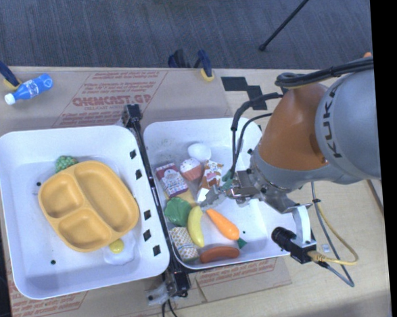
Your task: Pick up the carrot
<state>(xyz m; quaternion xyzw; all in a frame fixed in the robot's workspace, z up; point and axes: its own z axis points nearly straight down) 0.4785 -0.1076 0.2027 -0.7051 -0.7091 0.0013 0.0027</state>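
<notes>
A: Where's the carrot (223, 224) from your feed?

B: I see it in the right bin (250, 127), a smooth orange taper lying just beside the curved yellow banana (196, 226), above the glossy sausage (218, 253).

A: And the gripper (212, 191)?

B: It hangs just above the carrot among the toy food; I cannot tell how it is set. In the left bin (12, 201) lies a yellow divided plate (88, 205)

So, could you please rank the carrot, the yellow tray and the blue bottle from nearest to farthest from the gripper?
1. Carrot, right bin, just below the gripper.
2. Yellow tray, left bin.
3. Blue bottle, on the cardboard at the far upper left.
</notes>
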